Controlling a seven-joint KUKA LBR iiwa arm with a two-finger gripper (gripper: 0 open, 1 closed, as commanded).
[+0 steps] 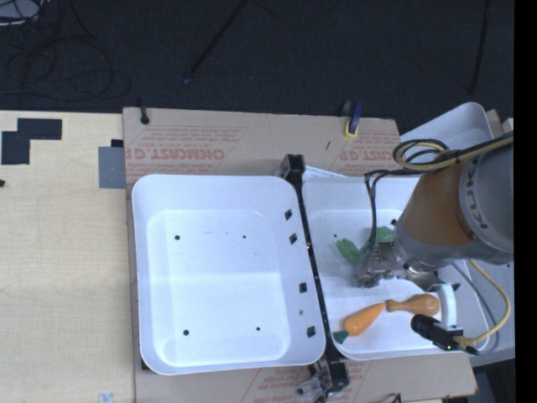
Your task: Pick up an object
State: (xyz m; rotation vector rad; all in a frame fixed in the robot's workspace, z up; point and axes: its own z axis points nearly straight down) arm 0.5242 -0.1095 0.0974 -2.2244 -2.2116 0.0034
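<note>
I am watching the arm (457,204) reaching in from the right and hanging low over the right bin (336,193). Its claw (373,267) is sitting down near the bin floor, just beside a green object (349,248) that is lying toward the bin's middle; whether the two are touching I cannot tell, and I cannot tell how the claw itself is set. An orange carrot-shaped toy (367,317) is lying nearer the front wall, its narrow end pointing at a light brown piece (414,304) just beside it. The left bin (159,200) is sitting alongside on the counter (59,259), the two bins meeting at a black clip strip (304,259).
</note>
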